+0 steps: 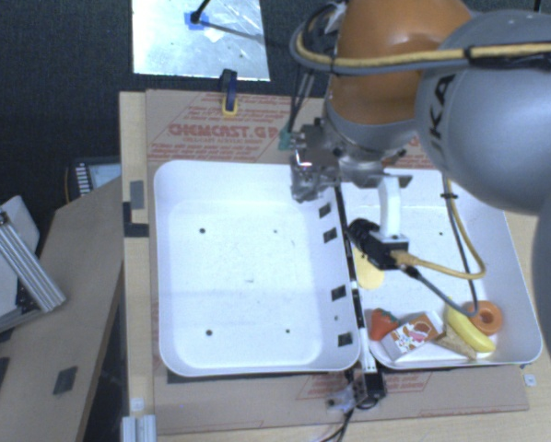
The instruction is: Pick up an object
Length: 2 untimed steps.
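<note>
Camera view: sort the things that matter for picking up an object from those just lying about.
Job: hand, right bin, banana, orange ring, carton, red piece, yellow lump.

Lying about: left bin, cardboard, foil sheet, clamp.

Soft, even light falls from overhead, moderately bright. The left bin (239, 274) is close to washed out, its floor almost featureless. At 11 o'clock a metal sheet (202, 26) throws back patchy glare. The orange band (395, 44) at 1 o'clock carries a broad, dull sheen. The grey arm (506, 109) at 3 o'clock, close to the lens, is soft and out of focus. The gripper (305, 191) near the centre is murky, in weak shadow. The dark cloth (54, 63) at 10 o'clock swallows detail. The picture is grainy throughout; the cardboard (220, 129) lettering is blurry.
</note>
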Each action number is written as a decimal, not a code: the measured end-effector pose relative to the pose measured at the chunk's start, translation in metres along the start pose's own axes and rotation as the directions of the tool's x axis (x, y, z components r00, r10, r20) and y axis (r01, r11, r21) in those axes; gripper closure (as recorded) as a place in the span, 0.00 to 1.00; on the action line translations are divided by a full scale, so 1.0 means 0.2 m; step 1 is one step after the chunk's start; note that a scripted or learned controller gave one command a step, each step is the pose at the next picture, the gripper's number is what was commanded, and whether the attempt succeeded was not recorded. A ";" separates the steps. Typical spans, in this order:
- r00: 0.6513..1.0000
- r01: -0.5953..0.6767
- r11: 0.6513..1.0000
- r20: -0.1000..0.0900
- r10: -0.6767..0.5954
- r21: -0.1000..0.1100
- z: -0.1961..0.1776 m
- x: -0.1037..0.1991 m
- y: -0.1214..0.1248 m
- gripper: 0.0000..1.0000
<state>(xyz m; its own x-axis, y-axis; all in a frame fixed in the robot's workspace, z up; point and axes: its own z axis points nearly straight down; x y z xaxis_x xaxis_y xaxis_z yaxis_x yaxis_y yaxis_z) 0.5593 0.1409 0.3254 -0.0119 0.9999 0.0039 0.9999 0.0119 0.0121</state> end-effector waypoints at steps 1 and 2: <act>1.000 -0.003 1.000 0.003 0.003 0.012 0.26 0.25 0.13 1.00; 1.000 -0.006 1.000 0.004 0.006 0.011 0.24 0.23 0.13 0.00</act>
